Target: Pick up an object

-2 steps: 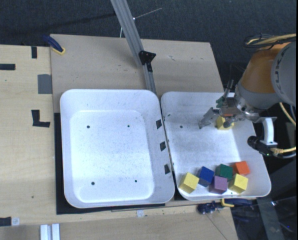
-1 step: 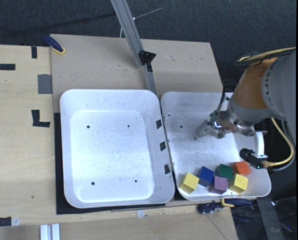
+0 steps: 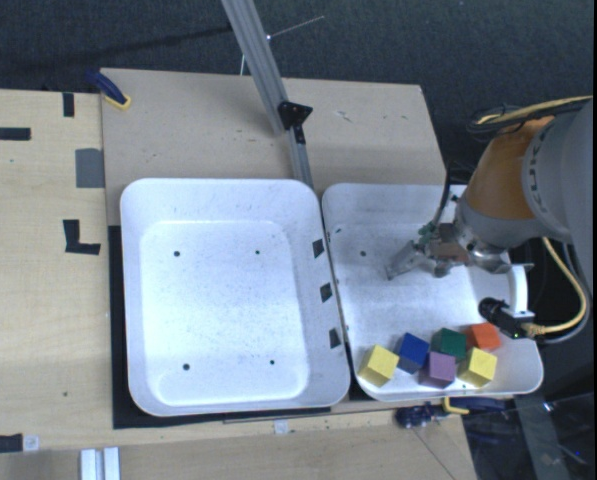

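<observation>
1. At the near edge of the bench, just outside the right bin, lies a small blue-and-yellow tool [image 3: 423,414], partly past the edge.
2. Inside the right bin [image 3: 378,218], along its near wall, sits a cluster of small blocks: a yellow block [image 3: 380,365] nearest the bins' shared edge, a blue block [image 3: 413,351] touching it, then a purple block [image 3: 441,367], a green block [image 3: 449,343] just behind the purple one, a second yellow block [image 3: 480,366] and an orange block [image 3: 485,336] at the right end. They are packed close, several touching.
3. Further back, over the middle of the right bin, hang the jaws [image 3: 403,265] of the grey arm [image 3: 538,183], which reaches in from the right with its orange band above the wrist. The fingers point toward the bins' shared edge, low over the bin floor, slightly parted at the tips, and nothing lies between them. They are well apart from the block cluster.
4. The left bin [image 3: 223,293] sits beside the right one, their rims touching.
5. Beyond the bins a grey metal pole [image 3: 261,53] slants across the far part of the bench [image 3: 368,128], with a black bracket [image 3: 294,115] on it.
6. Near the far left corner lies a blue-and-yellow clip [image 3: 109,88].
</observation>
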### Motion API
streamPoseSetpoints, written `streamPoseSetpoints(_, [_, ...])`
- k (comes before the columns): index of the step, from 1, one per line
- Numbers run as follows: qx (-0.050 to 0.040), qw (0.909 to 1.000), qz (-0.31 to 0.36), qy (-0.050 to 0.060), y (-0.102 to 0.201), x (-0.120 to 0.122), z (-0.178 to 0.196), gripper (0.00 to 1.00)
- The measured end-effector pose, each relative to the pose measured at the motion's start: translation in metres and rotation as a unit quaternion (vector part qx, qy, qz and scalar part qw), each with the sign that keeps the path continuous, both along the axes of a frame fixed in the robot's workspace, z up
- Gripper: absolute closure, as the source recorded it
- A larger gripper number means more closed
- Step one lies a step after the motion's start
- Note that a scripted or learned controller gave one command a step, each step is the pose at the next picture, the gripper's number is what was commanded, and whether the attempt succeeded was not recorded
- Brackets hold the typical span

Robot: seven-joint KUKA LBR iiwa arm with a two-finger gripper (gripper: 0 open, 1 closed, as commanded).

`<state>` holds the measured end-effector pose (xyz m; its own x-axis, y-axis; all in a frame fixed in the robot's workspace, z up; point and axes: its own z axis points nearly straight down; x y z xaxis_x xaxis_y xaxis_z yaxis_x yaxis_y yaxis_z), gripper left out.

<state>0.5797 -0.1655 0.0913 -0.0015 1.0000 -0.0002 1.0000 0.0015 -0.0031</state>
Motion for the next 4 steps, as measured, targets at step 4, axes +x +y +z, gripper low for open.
streamPoseSetpoints(4, [0.0,1.0,0.0,-0.002,0.001,0.013,0.14,1.0])
